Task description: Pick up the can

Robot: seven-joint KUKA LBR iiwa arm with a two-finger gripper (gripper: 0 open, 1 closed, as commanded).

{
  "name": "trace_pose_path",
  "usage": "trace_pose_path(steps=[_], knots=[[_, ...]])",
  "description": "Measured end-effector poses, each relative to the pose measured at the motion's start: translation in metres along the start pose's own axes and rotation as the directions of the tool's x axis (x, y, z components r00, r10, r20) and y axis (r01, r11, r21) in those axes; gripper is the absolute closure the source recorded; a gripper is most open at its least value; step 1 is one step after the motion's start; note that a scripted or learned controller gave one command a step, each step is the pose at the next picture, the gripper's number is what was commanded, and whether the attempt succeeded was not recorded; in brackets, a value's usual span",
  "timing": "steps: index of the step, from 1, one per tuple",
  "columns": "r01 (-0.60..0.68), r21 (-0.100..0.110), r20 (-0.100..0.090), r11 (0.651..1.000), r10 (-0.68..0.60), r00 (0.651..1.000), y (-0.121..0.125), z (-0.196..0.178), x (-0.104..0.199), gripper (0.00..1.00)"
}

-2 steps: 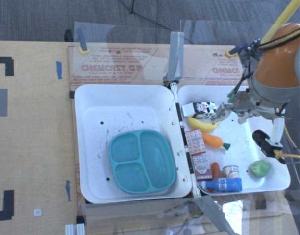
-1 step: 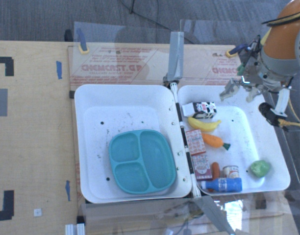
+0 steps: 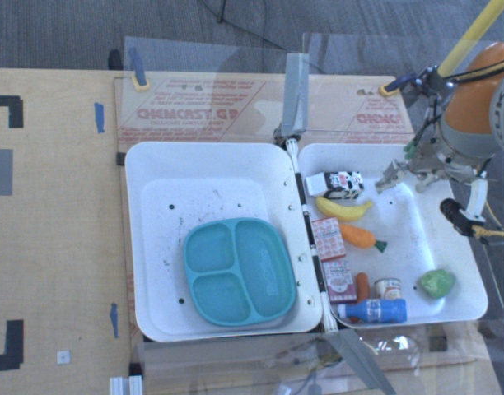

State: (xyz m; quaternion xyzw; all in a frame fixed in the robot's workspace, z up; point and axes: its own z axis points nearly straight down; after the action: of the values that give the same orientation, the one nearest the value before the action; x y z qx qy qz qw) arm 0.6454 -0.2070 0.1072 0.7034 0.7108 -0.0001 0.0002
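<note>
The can (image 3: 389, 289) is small, with a silvery top and a red label. It stands upright near the front of the right bin (image 3: 461, 263), between a sausage (image 3: 362, 285) and a green lump (image 3: 436, 283), just behind a blue bottle (image 3: 375, 310). My gripper (image 3: 404, 177) hangs over the far end of that bin, well behind the can and slightly to its right. Its fingers are open and hold nothing.
The right bin also holds a cow-patterned carton (image 3: 338, 184), a banana (image 3: 343, 210), a carrot (image 3: 357, 236) and two red boxes (image 3: 327, 238) along its left wall. A teal divided plate (image 3: 238, 271) lies in the left bin (image 3: 153, 220).
</note>
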Motion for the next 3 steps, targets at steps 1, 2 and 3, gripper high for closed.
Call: trace_pose_path(steps=[1, 2, 3], knots=[[0.0, -0.006, 0.002, 1.0, 0.0, 1.0, 0.002, -0.013, -0.001, 1.0], [0.0, -0.005, 0.002, 1.0, 0.0, 1.0, 0.002, -0.012, -0.001, 0.0], [0.024, -0.004, -0.009, 1.0, -0.024, 1.0, -0.082, 0.017, -0.008, 0.0]])
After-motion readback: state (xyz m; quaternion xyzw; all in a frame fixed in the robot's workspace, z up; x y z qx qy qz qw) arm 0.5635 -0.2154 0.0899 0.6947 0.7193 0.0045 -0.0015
